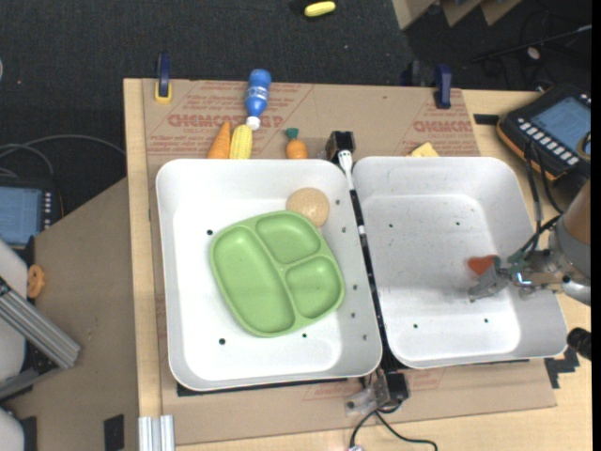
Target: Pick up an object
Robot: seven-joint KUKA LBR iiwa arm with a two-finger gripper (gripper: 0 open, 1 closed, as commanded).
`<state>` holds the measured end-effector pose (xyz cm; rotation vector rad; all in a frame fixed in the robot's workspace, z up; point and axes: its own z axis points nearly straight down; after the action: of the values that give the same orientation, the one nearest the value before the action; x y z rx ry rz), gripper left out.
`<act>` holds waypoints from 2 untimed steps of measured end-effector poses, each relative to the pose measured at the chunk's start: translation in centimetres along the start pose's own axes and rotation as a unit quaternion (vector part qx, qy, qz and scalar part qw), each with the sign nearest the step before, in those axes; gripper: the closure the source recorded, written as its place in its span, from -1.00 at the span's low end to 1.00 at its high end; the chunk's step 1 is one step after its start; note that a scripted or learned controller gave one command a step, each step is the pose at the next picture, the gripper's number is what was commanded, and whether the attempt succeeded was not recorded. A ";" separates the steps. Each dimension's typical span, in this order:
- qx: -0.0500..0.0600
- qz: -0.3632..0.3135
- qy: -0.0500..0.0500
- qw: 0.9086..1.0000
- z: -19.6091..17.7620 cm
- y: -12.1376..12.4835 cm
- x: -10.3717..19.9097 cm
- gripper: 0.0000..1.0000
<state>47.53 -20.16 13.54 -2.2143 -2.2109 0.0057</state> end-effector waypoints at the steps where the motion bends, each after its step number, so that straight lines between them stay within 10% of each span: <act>1: -0.004 -0.006 -0.001 1.000 5.4 3.9 9.5 -1.00; 2: -0.015 -0.003 -0.005 1.000 -19.8 9.8 9.6 -1.00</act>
<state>57.56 -10.68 33.24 -2.2287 -2.2376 -0.0166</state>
